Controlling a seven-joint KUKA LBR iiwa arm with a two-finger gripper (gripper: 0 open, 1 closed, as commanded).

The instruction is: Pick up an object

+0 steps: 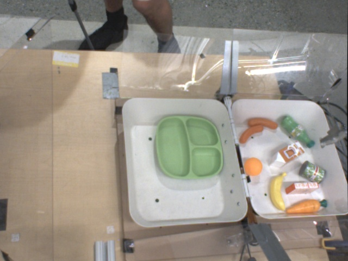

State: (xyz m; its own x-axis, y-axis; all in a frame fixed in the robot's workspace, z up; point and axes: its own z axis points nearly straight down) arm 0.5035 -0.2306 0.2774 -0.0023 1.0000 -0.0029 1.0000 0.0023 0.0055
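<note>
**A:** ok so what's on the tabletop [65,162], starting from the near edge?

**B:** Closest in the right bin [321,113] is a carrot [304,206] lying flat along the front wall. Just behind it there's a small red and white carton [302,187], with a banana [277,191] on its left, curved and running front to back. A green can [312,171] lies tipped on its side a bit further back. An orange [253,167] sits against the bin's left wall.

**A:** and further in?

**B:** An orange and white juice box [291,153] sits mid-bin. Behind that are two sausages [262,123] side by side at the back left, and a green bottle [296,131] lies on its side at the back.

**A:** left bin?

**B:** The left bin [179,213] has a green divided plate [189,147] lying flat in the middle, with one long compartment and two smaller ones.

**A:** is the gripper on anything?

**B:** A grey bit of the gripper [333,140] pokes in from the right edge, over the right bin's right side. It's near the bottle and the can but apart from both. Can't tell if it's open or closed, too little of it shows.

**A:** background?

**B:** Further back on the wood there's a grey patch [110,84] and a yellow label [66,58]. Past the far edge is a clear panel [272,64], then someone's legs [147,4] on the floor.
</note>
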